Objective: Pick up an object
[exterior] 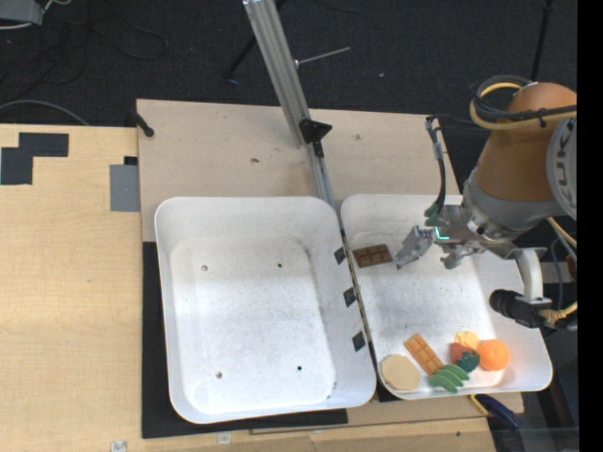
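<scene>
**Right bin: stock and claw position**

Item 1: gripper (431, 250). I see it over the right bin (429, 295), toward that bin's 12 o'clock end. Two grey fingers (412, 249) splay apart, jaws parted, nothing between them. Grey arm (513, 172) with orange band enters from 3 o'clock.

Item 2: brown chocolate-bar piece (371, 255). Flat on the right bin floor, at 9 o'clock from the gripper, near the left fingertip; I cannot tell whether they touch. It lies close to the bin's left wall.

Item 3: cluster at the right bin's 5 o'clock corner. Round tan cookie (400, 373) at the near rim; orange wafer (423, 352) just beside it, tilted; green vegetable piece (450, 377) at 3 o'clock of the cookie; red piece (463, 355) and yellow piece (466, 338) next to that; orange fruit (493, 354) outermost. All well apart from the gripper.

Item 4: left bin (250, 309). White, shallow, touching the right bin along a shared edge carrying three small black clips (348, 297).

Item 5: slanted aluminium rail (283, 73), rising from the bins' junction toward 12 o'clock
</scene>
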{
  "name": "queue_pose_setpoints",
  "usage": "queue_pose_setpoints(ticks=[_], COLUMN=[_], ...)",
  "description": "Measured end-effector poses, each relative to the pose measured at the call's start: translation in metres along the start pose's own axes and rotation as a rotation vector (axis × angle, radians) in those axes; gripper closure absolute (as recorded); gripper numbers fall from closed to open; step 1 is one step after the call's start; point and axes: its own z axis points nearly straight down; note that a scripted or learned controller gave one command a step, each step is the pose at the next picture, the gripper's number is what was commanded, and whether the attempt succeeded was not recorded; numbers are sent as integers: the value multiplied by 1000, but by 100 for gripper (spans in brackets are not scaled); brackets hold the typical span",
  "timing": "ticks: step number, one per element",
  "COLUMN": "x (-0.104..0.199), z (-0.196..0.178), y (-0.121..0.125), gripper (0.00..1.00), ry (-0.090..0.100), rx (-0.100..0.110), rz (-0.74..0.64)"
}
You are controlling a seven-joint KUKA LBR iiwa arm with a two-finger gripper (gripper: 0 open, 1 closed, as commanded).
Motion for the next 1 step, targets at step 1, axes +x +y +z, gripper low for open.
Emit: queue_pose_setpoints(ticks=[1], x=[-2], z=[-2], y=[1], gripper=[0], ry=[-1], rx=[-5], rz=[4])
